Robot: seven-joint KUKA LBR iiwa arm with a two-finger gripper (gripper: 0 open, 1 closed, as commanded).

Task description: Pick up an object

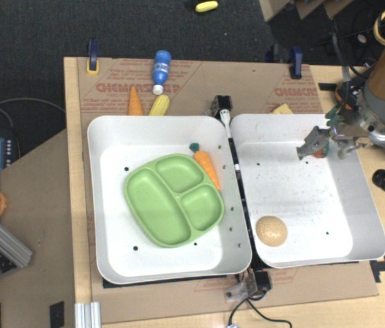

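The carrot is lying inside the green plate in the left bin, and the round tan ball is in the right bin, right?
Not quite. The camera view shows the carrot lying beside the green plate, against its upper right rim, not inside it. The rest holds: both are in the left bin, and the round tan ball is in the right bin.

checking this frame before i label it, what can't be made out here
- Hand, camera view: too small and blurred to tell what it is doing over the right bin.
- Arm: cut off by the right edge.
- Carrot: its far side is hidden where it lies against the green plate.
- Bottle label: too small to read.
- Round tan object: too blurred to identify.
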